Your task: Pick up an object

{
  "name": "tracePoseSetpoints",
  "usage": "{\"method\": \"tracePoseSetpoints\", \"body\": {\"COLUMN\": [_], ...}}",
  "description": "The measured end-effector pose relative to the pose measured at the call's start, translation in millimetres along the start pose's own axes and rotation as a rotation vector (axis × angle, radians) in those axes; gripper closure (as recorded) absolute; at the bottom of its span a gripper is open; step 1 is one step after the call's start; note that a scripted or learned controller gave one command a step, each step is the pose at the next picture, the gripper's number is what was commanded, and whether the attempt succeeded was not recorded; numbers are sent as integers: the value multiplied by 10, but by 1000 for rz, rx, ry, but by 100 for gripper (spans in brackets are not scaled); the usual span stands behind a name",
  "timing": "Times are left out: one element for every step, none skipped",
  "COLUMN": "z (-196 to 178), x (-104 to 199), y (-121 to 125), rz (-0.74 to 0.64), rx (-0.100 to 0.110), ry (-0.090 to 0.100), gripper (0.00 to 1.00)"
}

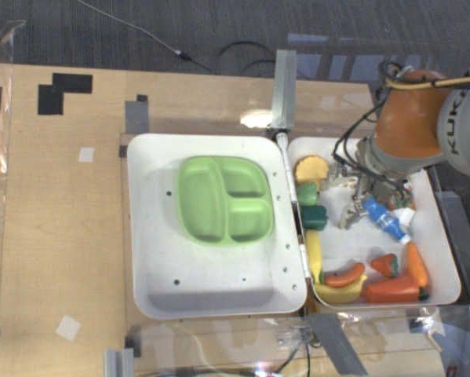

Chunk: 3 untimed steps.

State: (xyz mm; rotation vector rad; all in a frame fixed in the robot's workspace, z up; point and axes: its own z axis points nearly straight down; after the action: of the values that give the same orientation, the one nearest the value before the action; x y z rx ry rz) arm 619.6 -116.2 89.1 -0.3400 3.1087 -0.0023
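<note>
A pale wooden tabletop (54, 234) is seen from above at a slant, bearing two shallow white bins side by side. Nearest the camera, along the front wall of the right bin (446, 246), a row of toy foods is laid out: a yellow banana (329, 287) curving along the bin's left and front walls, a small red-orange pepper (343, 274) resting on the banana, a large orange-red carrot (391, 290) lying on its side, a small red piece (384, 264) just behind it, and an orange carrot (417, 264) tilted against the right side.

Further back, in the middle of the right bin, a blue and white bottle (387, 220) is seen lying on its side, pointing towards the right wall. The claw (358, 204) is lowered just beside the bottle's left end, fingers spread; nothing is seen between them. Against the bin's left wall, two green blocks (310, 207) are stacked front to back, with a round yellow piece (311, 168) behind them.

The left bin (152, 289) is occupied by a light green divided plate (224, 199) lying flat near its centre.

At the far right, the grey arm with its orange band (407, 128) is seen reaching in over the right bin, with black cables looped around the wrist.
</note>
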Motion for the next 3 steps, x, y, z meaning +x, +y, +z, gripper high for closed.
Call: {"method": "tracePoseSetpoints", "body": {"z": [-6, -7, -154], "x": [259, 427, 384], "y": [-122, -308, -307], "rz": [-34, -96, -102], "rx": [1, 1, 6], "ry": [2, 2, -9], "gripper": [0, 0, 100]}}
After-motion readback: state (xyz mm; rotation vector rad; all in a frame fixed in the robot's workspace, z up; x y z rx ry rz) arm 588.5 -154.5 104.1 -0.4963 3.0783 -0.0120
